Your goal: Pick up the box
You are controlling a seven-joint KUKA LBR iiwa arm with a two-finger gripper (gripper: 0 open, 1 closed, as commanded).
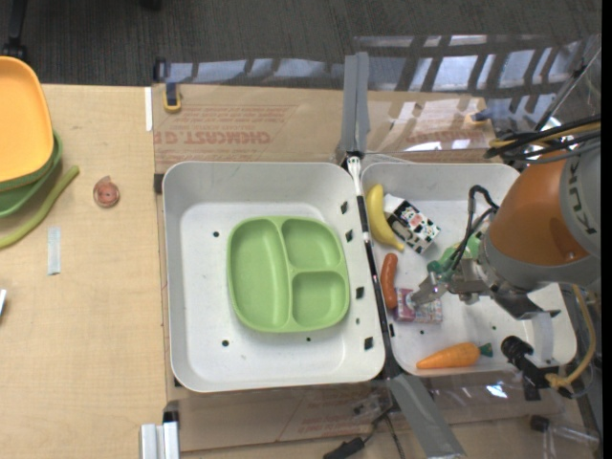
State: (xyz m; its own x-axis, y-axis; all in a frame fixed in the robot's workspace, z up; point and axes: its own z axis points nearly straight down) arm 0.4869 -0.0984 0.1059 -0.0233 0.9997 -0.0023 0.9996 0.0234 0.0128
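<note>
Nothing is lifted yet: the gripper (432, 293) hangs over the box (421, 308) lying in the right bin (497, 175), its jaws' state impossible to tell.

wooden bench (86, 352) with two white bins (191, 352), stacked plates (19, 142), cardboard (249, 127)

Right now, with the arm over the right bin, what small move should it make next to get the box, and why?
Probably a short descent onto the box. The gripper hangs just above and beside its upper right edge, nothing seen between the fingers. The box lies flat near the bin's left wall, next to the sausage, so it should come straight down and avoid nudging that.
</note>
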